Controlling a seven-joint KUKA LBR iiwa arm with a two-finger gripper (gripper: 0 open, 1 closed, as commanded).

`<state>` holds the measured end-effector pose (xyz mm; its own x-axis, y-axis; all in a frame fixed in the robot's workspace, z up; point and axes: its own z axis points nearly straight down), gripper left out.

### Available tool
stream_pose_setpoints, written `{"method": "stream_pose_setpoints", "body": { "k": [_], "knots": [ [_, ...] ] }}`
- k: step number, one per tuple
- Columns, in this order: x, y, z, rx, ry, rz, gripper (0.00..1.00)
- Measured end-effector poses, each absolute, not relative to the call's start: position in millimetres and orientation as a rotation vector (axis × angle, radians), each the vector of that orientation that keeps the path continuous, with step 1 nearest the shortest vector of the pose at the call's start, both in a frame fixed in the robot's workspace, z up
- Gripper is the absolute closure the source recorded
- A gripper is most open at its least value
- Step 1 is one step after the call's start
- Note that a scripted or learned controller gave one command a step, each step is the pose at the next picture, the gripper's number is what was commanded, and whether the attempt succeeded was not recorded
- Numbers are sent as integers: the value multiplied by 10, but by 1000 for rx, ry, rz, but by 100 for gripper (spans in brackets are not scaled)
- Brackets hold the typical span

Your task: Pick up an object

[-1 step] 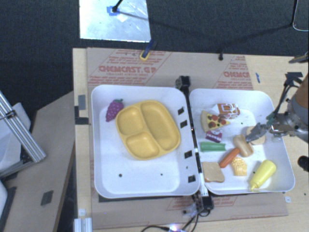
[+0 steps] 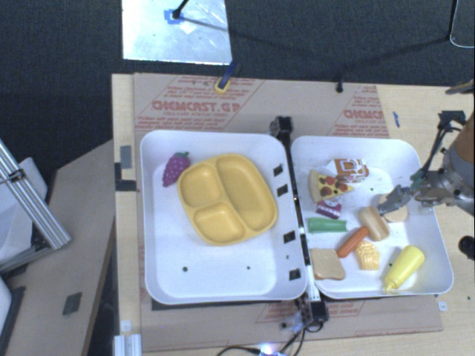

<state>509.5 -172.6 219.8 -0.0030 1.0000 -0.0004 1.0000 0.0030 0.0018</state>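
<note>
Right bin (image 2: 427, 199): toy foods loosely heaped, so I come in low over its right wall. My tool (image 2: 393, 199) hangs just beside the bread roll (image 2: 375, 223); whether it is spread or closed I cannot tell, and nothing visibly sits in it. Also here: pizza slice (image 2: 326, 186), green bean (image 2: 326, 225), carrot (image 2: 352, 242), toast slice (image 2: 327, 263), yellow squeeze bottle (image 2: 403, 267). Left bin (image 2: 159, 273): yellow divided tray (image 2: 225, 198), bare; purple grapes (image 2: 175, 168) at its upper-left corner. I judge the roll my likeliest pick.

Robotics lab: white bins (image 2: 159, 273) on cardboard-covered bench (image 2: 193, 102).
</note>
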Motion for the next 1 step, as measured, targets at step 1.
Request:
{"method": "stream_pose_setpoints", "body": {
  "k": [1],
  "knots": [
    [5128, -1769, 1591, 2222, 2225, -1, 0]
  ]
}}
